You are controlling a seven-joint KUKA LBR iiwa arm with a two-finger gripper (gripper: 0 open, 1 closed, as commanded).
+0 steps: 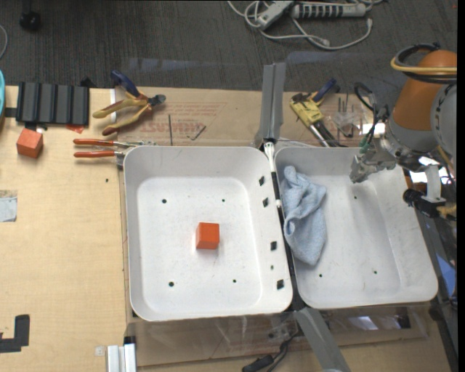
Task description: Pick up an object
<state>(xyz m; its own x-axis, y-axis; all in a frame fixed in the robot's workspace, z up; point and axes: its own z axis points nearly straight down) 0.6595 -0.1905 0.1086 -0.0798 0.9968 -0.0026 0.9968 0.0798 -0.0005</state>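
camera view:
arm (425, 94): enters from the right, orange band up top, wrist angled down-left over the right bin's (407, 287) far right corner
end effector (361, 171): low at the right bin's back wall; too small and blurred, cannot tell its opening, nothing seen held
cube (208, 236): orange, left bin (145, 290), near middle, well apart from the arm
cloth (303, 212): blue, crumpled, right bin's left side
desk (58, 254): pliers (127, 107), second orange cube (30, 142) at far left

Robotics lab or workshop: cardboard-topped counter (58, 240) with pliers (127, 109), red-handled pliers (102, 148), yellow hand tool (311, 110); power strip (327, 9) and loose cables on dark carpet; two white bins (138, 240) under KUKA arm (425, 94).
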